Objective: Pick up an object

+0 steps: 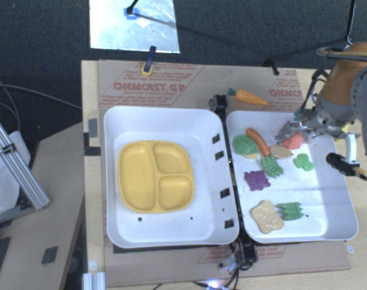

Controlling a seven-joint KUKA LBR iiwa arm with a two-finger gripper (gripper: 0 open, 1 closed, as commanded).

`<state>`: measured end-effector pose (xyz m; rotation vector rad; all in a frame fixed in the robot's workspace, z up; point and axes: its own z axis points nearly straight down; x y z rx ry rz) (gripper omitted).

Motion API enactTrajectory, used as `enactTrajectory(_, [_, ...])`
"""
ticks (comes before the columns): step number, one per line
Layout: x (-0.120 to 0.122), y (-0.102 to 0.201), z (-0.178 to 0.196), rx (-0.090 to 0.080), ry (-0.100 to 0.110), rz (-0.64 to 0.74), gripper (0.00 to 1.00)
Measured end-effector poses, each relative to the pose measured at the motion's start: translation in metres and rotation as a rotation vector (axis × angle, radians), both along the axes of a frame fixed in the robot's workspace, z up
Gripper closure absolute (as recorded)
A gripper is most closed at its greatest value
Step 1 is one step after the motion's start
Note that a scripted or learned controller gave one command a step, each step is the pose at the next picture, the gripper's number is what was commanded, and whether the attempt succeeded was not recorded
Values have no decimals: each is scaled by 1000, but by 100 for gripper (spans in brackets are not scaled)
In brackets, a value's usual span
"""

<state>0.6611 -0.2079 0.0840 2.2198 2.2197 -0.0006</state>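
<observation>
My gripper (290,131) hangs low over the back right part of the right bin (334,192), at the end of the grey arm with the orange band (346,80). Its tip is right at a pink-red toy piece (294,141), touching or just above it. Close by lie a tan slice (280,151), a red-orange sausage (256,141), a green lettuce leaf (244,146), a green broccoli piece (273,166), a small green leaf (302,161) and purple grapes (256,179). Near the front lie a tan cracker (267,216) and green beans (290,210).
The left bin (129,119) holds a yellow divided plate (155,175). An orange carrot (251,97) lies on the cardboard behind the right bin. A black part with a cable (343,163) juts over the right bin's right side.
</observation>
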Motion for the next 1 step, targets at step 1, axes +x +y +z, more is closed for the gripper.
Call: enactTrajectory(1, [9, 1, 38, 0, -6, 4, 0])
